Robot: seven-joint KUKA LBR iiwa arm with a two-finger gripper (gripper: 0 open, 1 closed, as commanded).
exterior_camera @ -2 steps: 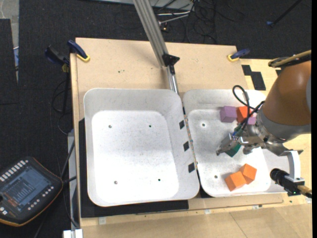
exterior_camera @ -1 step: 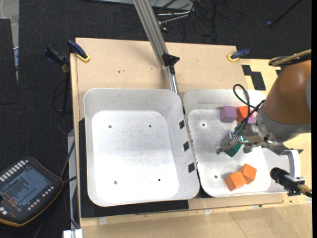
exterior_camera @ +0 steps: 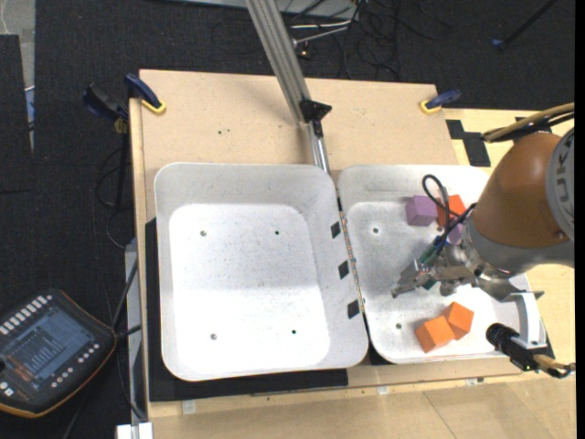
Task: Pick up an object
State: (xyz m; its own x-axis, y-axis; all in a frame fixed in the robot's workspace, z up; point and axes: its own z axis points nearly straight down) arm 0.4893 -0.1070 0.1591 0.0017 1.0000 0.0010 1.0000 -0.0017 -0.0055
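Here, a grey KUKA arm with an orange band above its wrist (exterior_camera: 526, 199) reaches in from the right over the right-hand shallow white plastic bin (exterior_camera: 384, 183), its two-finger gripper (exterior_camera: 413, 280) low above the bin floor, near the middle. The thin metal fingers (exterior_camera: 405, 285) point left and slightly down, seemingly a narrow way apart, with nothing between them.

The candidates for picking lie in the same bin. A small purple block (exterior_camera: 420, 209) sits toward the far side, just beside an orange piece (exterior_camera: 452, 208) partly hidden by the arm and a dark cable loop. Two orange blocks (exterior_camera: 445, 327) rest close together near the bin's front edge, below and to the right of the fingertips. The left-hand shallow white bin (exterior_camera: 174, 245) lies alongside, on the pale wooden bench (exterior_camera: 238, 117).

By the look of it, the task is at the approach stage: no object has been gripped. The fingertips appear to hang over bare floor between the purple block and the orange pair, so the next move likely calls for shifting over one of them, then descending to straddle it before closing.
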